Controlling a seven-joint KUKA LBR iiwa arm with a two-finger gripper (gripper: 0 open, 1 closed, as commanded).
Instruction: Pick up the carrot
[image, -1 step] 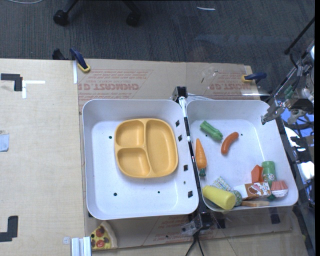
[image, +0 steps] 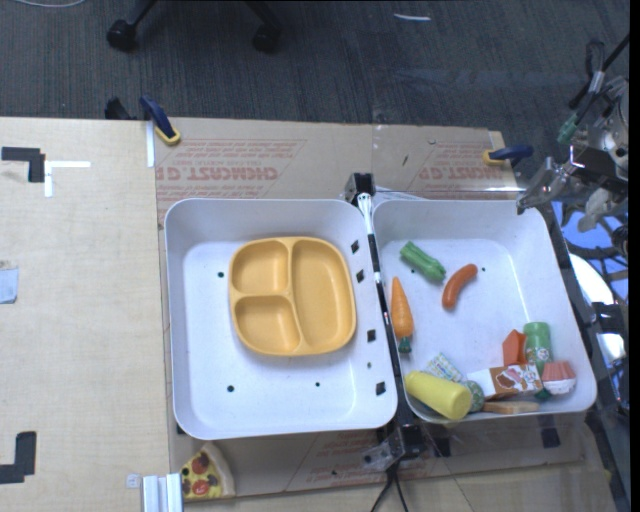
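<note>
I see the carrot (image: 401, 312) lying in the right bin (image: 500, 228), close against its left wall, orange body running top to bottom with the small green stub at the lower end; nothing touches it. Up and to its right lies a green vegetable (image: 422, 261), tilted; just beyond that sits a red-orange sausage (image: 459, 285), also tilted, apart from the carrot. Along the bin's lower edge I make out a yellow cylinder (image: 440, 394) on its side, a crumpled wrapper (image: 443, 368) just above it, and further right a cluster of small food boxes (image: 520, 380) with a green bottle (image: 537, 341) among them.

In the left bin (image: 190, 300) rests a yellow divided plate (image: 293, 296), three compartments, near the middle. Below that bin, on the bench, I see a toy pizza slice (image: 203, 474).

The gripper (image: 545, 190) sits at the upper right, over the far corner of the right bin, well apart from the carrot; I cannot tell from here how it is set, it is too small and cluttered with cabling.
</note>
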